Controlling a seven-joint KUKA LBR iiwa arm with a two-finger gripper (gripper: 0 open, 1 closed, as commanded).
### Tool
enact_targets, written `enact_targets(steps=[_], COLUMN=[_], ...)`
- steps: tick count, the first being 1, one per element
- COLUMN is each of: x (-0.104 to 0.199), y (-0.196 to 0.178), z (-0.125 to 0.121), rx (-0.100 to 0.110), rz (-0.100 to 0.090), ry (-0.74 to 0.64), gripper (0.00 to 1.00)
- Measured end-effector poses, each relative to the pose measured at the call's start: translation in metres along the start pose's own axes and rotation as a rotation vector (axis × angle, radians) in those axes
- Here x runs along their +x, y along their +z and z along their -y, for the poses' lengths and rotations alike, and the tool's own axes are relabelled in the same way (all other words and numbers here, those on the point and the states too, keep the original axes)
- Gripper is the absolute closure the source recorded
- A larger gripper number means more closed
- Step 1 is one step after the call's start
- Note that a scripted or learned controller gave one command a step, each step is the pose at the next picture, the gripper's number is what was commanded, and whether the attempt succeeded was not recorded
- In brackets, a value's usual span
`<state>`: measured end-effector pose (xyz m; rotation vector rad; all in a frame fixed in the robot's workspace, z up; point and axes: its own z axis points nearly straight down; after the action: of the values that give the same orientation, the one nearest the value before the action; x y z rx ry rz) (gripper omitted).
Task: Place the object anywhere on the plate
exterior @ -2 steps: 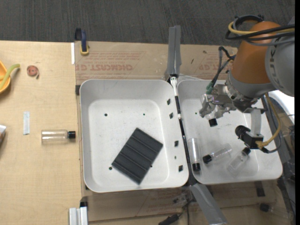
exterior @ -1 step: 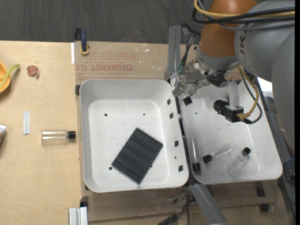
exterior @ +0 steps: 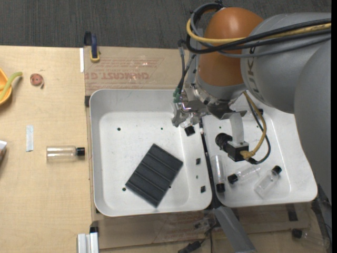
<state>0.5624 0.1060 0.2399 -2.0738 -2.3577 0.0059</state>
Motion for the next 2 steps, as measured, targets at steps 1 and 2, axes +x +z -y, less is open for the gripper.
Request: enact_targets(steps=[1, 2], x=[0.075, 0.072], y=[0.061, 0.067], z=[0.034, -0.098], rx=[0.002, -0.001], rz=[0.001, 0.002], ry=[-0.057, -0.163], gripper=[1.00, 1.00])
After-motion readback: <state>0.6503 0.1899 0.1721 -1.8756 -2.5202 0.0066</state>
